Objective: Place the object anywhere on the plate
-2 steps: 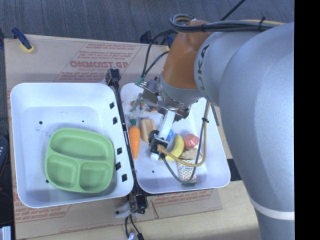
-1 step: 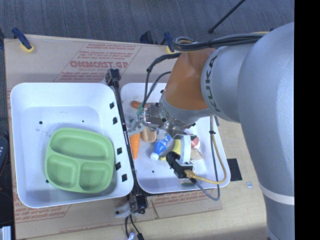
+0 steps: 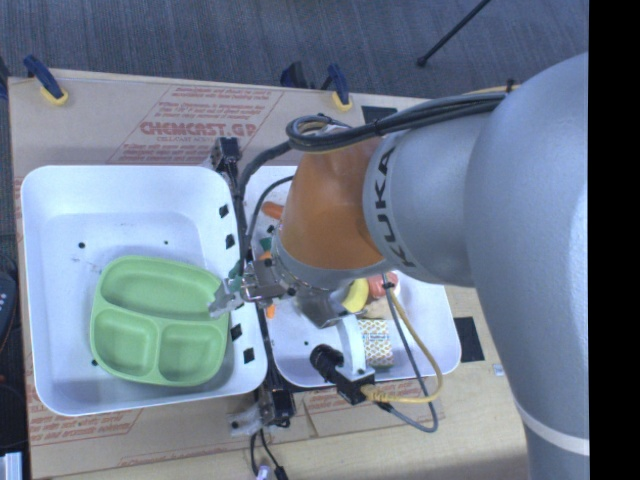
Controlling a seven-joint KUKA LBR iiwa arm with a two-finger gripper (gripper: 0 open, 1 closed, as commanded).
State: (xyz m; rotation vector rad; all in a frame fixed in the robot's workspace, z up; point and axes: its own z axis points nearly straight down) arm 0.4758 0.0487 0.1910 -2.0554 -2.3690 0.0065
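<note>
Left white bin (image 3: 120,208) lies under and left of the pincer (image 3: 228,298); right white bin (image 3: 300,360) just to its right. Printed cardboard sheet (image 3: 180,118) beyond it. Clamps: one (image 3: 45,80) far up-left, one (image 3: 338,86) up-right. Grey carpet (image 3: 200,18) farther back, with a thin black rod (image 3: 470,18), possibly a stand leg.

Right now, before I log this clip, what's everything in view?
divided plate: 1, light green, left bin
left bin: 1, white, bench left
right bin: 1, white, beside it, largely under the arm
small items: several, yellow, orange, patterned, right bin; partly hidden
clamps: at least 2, blue and yellow, bench's far edge
cardboard sheet: 1, brown, under bins
arm: 1, grey with orange band
gripper: 1, at plate's right rim
</note>
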